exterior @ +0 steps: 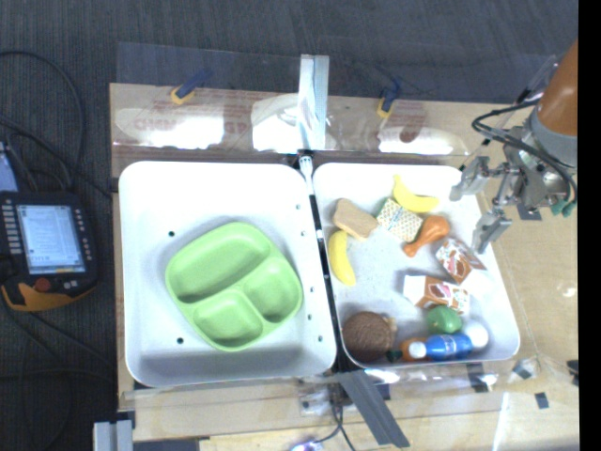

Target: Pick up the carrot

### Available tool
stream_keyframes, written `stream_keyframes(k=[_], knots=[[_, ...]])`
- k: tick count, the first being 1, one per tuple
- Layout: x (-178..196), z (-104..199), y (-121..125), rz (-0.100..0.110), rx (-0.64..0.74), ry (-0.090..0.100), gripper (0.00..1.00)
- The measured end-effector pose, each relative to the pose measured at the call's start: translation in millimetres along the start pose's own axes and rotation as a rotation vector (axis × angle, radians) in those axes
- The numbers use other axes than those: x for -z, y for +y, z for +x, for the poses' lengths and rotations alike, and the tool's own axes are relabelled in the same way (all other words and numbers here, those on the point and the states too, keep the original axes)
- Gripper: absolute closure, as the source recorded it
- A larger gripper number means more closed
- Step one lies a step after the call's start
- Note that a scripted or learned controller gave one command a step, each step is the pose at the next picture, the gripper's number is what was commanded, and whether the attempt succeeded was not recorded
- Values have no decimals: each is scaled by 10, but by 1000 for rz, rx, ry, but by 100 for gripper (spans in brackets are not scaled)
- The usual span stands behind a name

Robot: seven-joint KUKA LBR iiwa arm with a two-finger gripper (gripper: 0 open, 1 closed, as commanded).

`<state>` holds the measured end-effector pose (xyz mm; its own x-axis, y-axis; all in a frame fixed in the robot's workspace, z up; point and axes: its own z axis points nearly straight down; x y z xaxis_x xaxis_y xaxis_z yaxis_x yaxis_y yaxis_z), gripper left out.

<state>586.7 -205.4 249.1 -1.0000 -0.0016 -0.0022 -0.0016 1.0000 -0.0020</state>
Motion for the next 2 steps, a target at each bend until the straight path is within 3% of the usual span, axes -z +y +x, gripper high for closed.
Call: stream_keyframes(k=[1,2], knots=[[-1583,6,711,0,-344,-10,0],[-1559,-481,995,0,-571,0,0]])
